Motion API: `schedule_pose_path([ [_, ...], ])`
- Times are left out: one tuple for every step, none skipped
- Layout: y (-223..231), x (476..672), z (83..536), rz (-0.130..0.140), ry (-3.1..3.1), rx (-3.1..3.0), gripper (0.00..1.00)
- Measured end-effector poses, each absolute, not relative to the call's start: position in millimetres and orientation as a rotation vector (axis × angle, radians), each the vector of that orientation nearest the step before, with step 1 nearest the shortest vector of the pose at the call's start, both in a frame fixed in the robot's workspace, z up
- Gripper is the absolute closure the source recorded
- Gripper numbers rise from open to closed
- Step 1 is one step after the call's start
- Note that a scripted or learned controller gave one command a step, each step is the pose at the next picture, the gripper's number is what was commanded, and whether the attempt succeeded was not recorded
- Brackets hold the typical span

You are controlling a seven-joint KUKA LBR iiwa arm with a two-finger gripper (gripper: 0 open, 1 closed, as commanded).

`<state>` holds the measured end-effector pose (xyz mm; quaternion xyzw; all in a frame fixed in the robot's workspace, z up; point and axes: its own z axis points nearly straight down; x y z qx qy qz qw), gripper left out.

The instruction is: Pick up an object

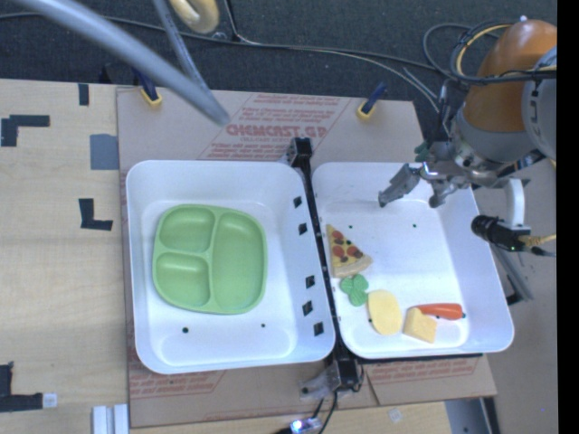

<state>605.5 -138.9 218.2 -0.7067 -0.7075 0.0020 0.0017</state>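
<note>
Hovering over right bin (470, 242), jaws spread apart, gripping nothing, pizza slice (346, 252) well below-left

Glossy white plastic bins (145, 242), matt green plastic tray (210, 259), brown cardboard underlay (271, 120)

Counting the things on the bench

There are two white bins: a left bin (145, 242) and a right bin (452, 242). The left one has one green plate (210, 259) with three parts. The right one has five toy foods: one pizza slice (346, 251), one green piece (355, 289), one yellow piece (384, 312), one cheese wedge (420, 325) and one orange carrot (441, 311).
</note>
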Motion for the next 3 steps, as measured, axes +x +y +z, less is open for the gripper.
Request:
schedule_pose_path([
  [-143.2,608.1,172.5,0.007,-2.22,-2.218,0.0],
  [-148.2,610.6,126.4,0.007,-2.221,-2.218,0.0],
  [-147.3,611.6,139.2,0.003,-2.225,-2.218,1.0],
])
